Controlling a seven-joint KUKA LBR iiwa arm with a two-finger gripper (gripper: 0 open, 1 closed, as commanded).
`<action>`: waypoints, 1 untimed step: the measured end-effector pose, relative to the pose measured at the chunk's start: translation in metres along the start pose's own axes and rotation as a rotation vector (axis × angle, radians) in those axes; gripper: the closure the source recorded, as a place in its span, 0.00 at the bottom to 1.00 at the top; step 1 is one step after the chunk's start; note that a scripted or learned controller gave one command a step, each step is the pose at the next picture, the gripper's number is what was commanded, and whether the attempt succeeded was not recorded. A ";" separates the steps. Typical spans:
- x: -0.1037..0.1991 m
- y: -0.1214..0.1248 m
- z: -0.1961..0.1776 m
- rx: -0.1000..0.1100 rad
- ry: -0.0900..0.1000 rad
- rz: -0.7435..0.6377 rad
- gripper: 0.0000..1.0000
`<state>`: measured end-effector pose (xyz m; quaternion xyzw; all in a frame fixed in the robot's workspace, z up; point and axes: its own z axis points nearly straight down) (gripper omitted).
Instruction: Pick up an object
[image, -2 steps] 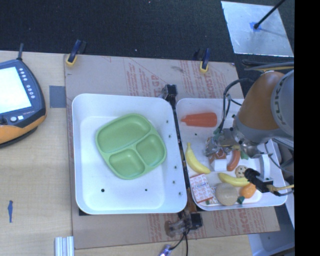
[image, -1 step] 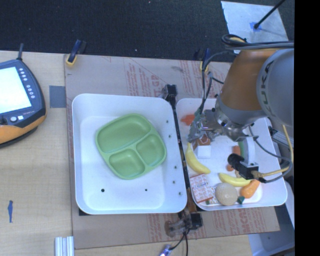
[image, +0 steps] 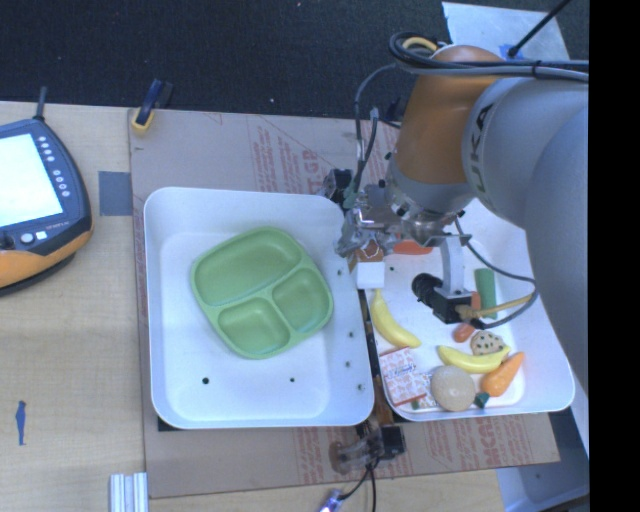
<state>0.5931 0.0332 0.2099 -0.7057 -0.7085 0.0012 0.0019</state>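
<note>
My gripper hangs at the far left corner of the right bin, close to the wall shared with the left bin, under the grey and orange arm. A small white block lies just in front of it, and a yellow banana lies nearer still. Toward the near edge rest a second banana, an orange carrot, a pale round ball and a red and white packet. A green stick lies to the right, partly under the arm.
The left bin holds a green divided plate. A tablet-like pendant sits on the bench at far left. A small orange piece and a seeded slice lie by the second banana.
</note>
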 end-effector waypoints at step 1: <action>-0.025 -0.028 -0.036 -0.001 -0.001 0.001 1.00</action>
